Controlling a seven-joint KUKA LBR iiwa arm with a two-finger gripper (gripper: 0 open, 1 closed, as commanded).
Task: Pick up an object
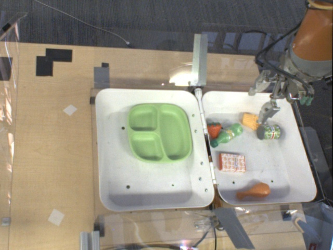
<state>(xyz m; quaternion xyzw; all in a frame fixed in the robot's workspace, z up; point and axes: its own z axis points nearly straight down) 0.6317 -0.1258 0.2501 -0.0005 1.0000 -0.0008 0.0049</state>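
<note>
Pick not yet made, by the look of it. The claw (268, 120) hangs low in the right bin (307, 181), its tips just beside the small can (271, 133) and the yellow piece (250, 121); whether it is apart or clamped I cannot tell. All 6 objects appear to lie on the bin floor: grasp and lift remain.

In the right bin (302, 163): a small can (271, 133) on its side at 1 o'clock, a yellow piece (250, 121) touching its 10 o'clock side.
</note>
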